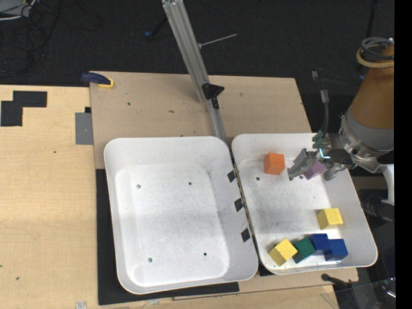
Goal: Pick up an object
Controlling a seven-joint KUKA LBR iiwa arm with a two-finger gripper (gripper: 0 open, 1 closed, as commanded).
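we log the arm (373, 108) entering at the side, its grey body and orange band cut off by the frame edge, so its upper links are out of our reading. the pincer (313, 166) sits low over the far part of one white bin (360, 205), the bin it hangs above. a small purple object (315, 167) shows between its grey fingers (299, 168), and we read the pincer as closed around it, though the metal covers most of it, so its shape stays unclear, and we cannot tell whether it is lifted off the bin floor or resting on it.

an orange block (274, 163) lies just beside the pincer, on the side away from the arm, apart from it. a yellow block (330, 218) lies nearer the camera than the pincer. further toward the camera, against the near wall, sit a second yellow block (282, 252), a green block (305, 248) and a blue block (329, 246), packed close; the green one is partly hidden by its neighbours and whether the blue is one piece or two is hard to make out.

the other white bin (116, 166) lies well beyond the orange block. a slanted aluminium rail (191, 53) rises from the desk (154, 105) behind the bins.
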